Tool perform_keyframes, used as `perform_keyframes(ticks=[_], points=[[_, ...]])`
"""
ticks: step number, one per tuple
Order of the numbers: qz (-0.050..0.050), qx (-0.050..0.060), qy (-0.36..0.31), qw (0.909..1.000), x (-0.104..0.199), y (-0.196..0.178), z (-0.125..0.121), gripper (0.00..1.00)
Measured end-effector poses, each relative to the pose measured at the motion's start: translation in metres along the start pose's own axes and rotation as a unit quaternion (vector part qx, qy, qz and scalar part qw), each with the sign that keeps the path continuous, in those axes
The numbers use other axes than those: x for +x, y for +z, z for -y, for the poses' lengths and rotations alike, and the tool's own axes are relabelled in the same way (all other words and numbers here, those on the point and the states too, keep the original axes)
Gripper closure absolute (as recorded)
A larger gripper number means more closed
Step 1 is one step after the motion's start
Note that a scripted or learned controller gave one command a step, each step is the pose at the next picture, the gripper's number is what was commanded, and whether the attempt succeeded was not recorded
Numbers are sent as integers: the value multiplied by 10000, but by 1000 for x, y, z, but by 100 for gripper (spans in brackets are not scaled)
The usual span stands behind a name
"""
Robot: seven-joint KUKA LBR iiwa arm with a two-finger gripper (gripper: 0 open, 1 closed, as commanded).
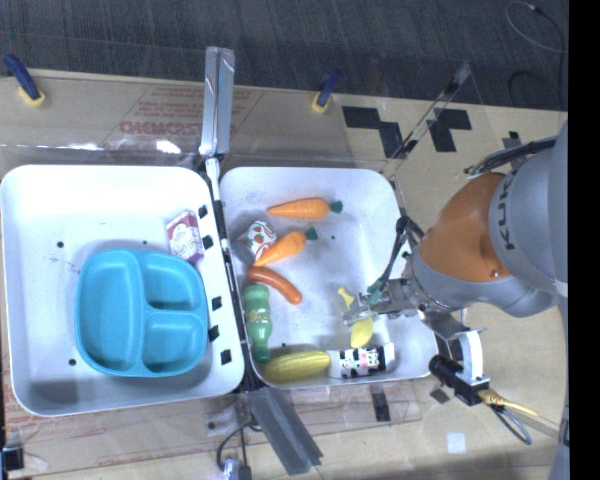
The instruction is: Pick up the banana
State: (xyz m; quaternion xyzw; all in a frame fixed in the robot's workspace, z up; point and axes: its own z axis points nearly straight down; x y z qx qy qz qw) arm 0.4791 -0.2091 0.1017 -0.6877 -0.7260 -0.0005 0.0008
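From the one camera above the bench: reaches in from the right as a grey arm [525, 228] with an orange band, and ends in the claw [373, 304] low over the right part of the right bin [310, 174]. Cannot tell whether the claw is released or clenched, because of the dark and blurred wrist parts above it. Just under and beside the claw, the banana [360, 332], small and yellow, partly covered, near the right wall of this bin; cannot say for sure if touching the claw or only below it. Close by, toward the front wall, a little cow-spotted bottle [364, 360] and a yellow-green fruit [296, 365]; more to the left a green bottle [257, 320], a red sausage [273, 284] and two carrots [298, 208] [285, 247]. In the left bin [40, 188], a blue tray [140, 311] and a small packet [185, 236], well apart from the work. Possible trouble from here, as a judgement: closing a little off centre and pinching only the curved tip, so letting the banana slip out on lifting; catching the cow-spotted bottle together with it, being so near; or pushing the banana against the right wall and jamming there instead of gripping.
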Motion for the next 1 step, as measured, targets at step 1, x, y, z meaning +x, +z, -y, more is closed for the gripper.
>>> perform_keyframes(ticks=[1], points=[[3,5,743,9972,31,-116,-12,100]])
